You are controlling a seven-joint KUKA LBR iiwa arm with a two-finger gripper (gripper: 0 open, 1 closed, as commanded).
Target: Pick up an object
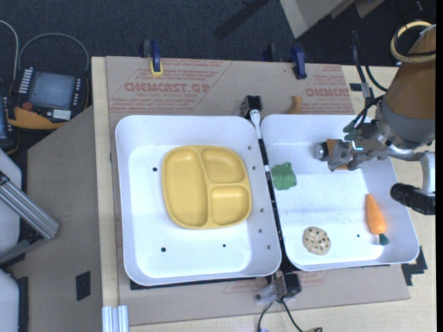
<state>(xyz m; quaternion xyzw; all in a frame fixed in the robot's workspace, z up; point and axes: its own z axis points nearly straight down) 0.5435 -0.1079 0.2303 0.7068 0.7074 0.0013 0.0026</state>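
With the gripper [337, 155] hovering in the right bin [302, 131], finger state impossible to tell, it does best to drop squarely over the nearest object, the green piece [284, 176] at the bin's left edge.

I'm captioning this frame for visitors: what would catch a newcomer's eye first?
The big yellow divided plate in the middle of the left bin. Then the orange carrot near the right bin's right edge, and the grey-and-orange arm's claw over that bin's upper part.
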